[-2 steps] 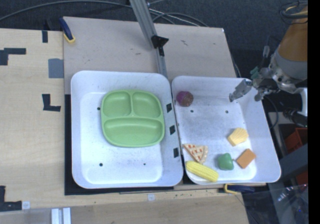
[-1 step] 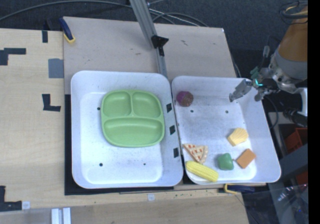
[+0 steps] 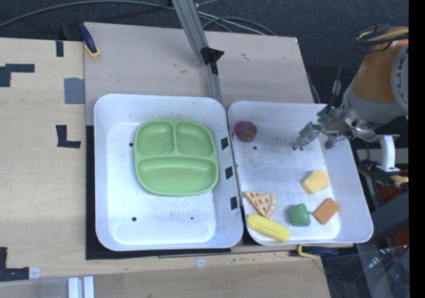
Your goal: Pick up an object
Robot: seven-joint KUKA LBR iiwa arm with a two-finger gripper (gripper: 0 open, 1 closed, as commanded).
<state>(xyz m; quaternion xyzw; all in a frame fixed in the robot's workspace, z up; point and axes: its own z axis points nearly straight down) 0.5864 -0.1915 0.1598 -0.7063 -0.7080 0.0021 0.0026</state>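
While pincer (image 3: 316, 137) hangs apart, gripping nothing | purple ball (image 3: 246, 131) well left | yellow block (image 3: 316, 182) below, near.

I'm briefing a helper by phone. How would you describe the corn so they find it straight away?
Look at the right bin, along its near edge. The corn lies at the near left corner, just below the pizza slice and left of the green piece. It is the only long yellow cob shape there.
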